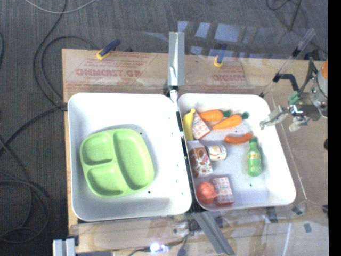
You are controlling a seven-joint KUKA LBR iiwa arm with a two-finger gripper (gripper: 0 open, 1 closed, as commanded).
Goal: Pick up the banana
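Note:
The yellow banana (187, 124) lies lengthwise against the left wall of the right bin (277, 191), with a red and white snack packet (200, 126) touching its right side. My gripper (281, 121) hovers over the bin's right rim, well to the right of the banana and apart from it. Its fingers are open with nothing between them.
The right bin also holds two carrots (211, 114) (229, 122), a sausage (238, 138), a green bottle (254, 158), a small box (200, 161), a white cup (217, 152), a red fruit (205, 191) and a pink packet (223, 190). A green divided plate (117, 161) sits in the left bin (80, 111).

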